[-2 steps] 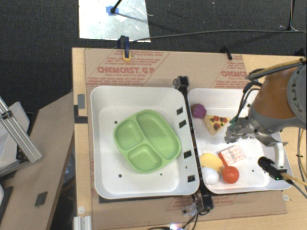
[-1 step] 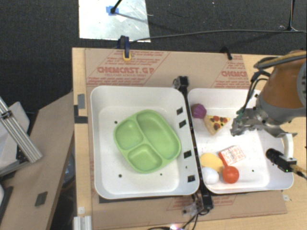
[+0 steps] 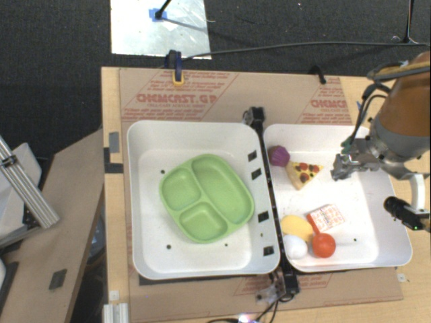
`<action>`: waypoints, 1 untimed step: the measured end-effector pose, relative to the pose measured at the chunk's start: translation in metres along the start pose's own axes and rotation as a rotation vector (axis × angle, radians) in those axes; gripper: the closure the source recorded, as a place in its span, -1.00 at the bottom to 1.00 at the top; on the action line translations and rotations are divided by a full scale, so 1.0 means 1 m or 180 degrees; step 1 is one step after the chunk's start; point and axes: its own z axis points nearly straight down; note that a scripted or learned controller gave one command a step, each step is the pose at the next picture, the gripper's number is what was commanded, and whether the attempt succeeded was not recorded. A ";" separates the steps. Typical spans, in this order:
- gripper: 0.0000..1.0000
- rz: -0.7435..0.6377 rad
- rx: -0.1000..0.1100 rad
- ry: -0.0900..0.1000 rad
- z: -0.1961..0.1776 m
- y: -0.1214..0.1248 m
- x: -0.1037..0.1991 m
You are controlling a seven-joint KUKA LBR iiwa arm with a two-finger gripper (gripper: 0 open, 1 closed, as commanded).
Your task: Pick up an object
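A: Nearest the camera, below and left of the pincer?
B: Orange-red ball beside a white egg-like ball, both near the front wall of the right bin. Just above them a yellow lemon shape and a small red-and-white packet, lying flat. All resting on the bin floor, well apart from the pincer.

A: And closer to the pincer?
B: Toy pizza slice just to its left, near but not touching. Purple round piece further left, by the wall shared with the left bin. In that bin, well away to the left, a green divided plate.

A: The pincer itself?
B: Pincer low over the right bin's back half, under the grey wrist and orange band. Nothing visible between its tips; opening too small and dark to judge.

A: Progress?
B: Apparently early. Nothing lifted, every object still lying in a bin. Left to do: settle on one piece, probably the pizza slice as nearest, close on it, raise it clear.
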 end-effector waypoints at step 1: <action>1.00 -0.0001 -0.0005 -0.0001 -0.054 0.002 0.000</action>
